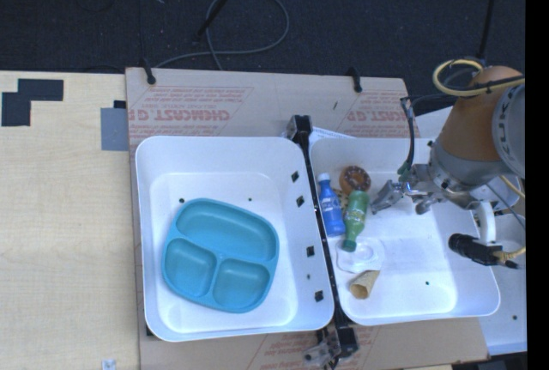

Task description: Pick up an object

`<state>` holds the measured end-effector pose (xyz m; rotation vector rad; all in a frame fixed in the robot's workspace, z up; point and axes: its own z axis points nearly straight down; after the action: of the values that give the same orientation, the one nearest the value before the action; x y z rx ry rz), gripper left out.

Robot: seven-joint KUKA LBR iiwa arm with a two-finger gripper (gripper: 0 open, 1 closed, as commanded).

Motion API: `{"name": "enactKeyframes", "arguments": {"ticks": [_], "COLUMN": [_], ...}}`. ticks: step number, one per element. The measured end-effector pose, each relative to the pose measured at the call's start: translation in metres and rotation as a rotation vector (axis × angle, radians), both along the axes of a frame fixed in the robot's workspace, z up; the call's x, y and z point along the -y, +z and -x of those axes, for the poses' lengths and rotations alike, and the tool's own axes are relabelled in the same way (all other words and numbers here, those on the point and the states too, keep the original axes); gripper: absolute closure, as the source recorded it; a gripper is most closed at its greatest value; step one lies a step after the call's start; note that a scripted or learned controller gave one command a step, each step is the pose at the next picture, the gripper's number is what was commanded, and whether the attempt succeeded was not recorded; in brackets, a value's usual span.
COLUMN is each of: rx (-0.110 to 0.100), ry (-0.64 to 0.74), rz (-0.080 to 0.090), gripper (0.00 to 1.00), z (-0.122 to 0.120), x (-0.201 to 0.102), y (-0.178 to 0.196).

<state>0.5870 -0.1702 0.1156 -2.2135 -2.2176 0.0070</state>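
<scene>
Objects lie in the right bin [480, 295]: a blue bottle [330, 204], a green bottle [354, 215], a doughnut [354, 179] and a cone [364, 282]. Just beside the green bottle hovers the claw [388, 196], fingers spread, gripping nothing. A blue divided plate [222, 254] fills the left bin [154, 162].

— What does the grey KUKA arm [506, 132] look like?
— A rounded grey shell with a broad orange band [470, 124] above the wrist. A yellowish cable loop [456, 70] sits at its twelve o'clock.
— And the tip?
— A small grey metal two-finger gripper [396, 191] at nine o'clock, angular and bracketed, with a thin dark cable [413, 136] running to it.
</scene>
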Motion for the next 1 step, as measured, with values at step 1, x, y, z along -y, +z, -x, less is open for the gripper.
{"name": "enactKeyframes", "arguments": {"ticks": [1], "rx": [0.004], "ry": [-0.003], "rz": [0.002], "gripper": [0.0], "z": [0.0008], "x": [-0.0008], "y": [-0.0296]}}
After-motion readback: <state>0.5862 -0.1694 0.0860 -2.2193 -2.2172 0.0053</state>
